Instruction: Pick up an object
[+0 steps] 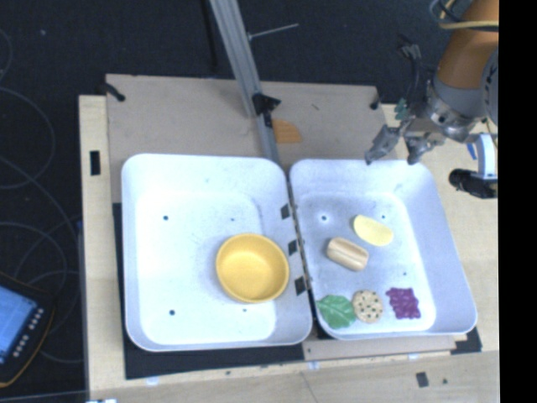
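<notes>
Tool (393,152) is hanging spread and gripping nothing over the right bin's (445,225) far edge. Nothing is picked yet; roll (346,253) is lying mid-bin.

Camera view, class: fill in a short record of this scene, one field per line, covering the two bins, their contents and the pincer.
left bin: yellow bowl
right bin: yellow piece, tan roll, green leaf, cookie, purple grapes
pincer: open, above right bin's far rim, holding nothing
arm: enters from the right
</notes>
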`<state>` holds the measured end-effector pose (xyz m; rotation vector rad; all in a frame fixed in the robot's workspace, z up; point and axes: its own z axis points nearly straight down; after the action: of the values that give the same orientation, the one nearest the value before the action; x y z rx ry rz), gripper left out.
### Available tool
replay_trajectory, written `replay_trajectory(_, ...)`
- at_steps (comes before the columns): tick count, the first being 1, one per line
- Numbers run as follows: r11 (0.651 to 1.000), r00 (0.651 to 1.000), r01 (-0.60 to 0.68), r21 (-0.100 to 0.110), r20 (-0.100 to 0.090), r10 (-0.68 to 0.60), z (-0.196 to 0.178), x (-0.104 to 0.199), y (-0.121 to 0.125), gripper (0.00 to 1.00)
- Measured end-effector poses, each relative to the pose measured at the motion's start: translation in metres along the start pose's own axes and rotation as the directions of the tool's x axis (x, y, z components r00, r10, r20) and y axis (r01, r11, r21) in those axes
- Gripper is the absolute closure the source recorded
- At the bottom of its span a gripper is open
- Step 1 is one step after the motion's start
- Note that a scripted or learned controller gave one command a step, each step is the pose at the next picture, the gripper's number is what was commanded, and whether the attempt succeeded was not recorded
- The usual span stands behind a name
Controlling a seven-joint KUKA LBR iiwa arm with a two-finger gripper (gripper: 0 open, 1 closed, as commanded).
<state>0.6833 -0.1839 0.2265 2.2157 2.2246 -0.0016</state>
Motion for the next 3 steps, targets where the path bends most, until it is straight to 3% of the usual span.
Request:
replay_trajectory(1,1.000,1.000,0.001,0.001,0.002,-0.001,0.000,-0.001,0.000,0.00)
replay_trajectory(3,1.000,1.000,-0.003,0.005,0.000,0.003,0.107,0.010,-0.007,0.00)
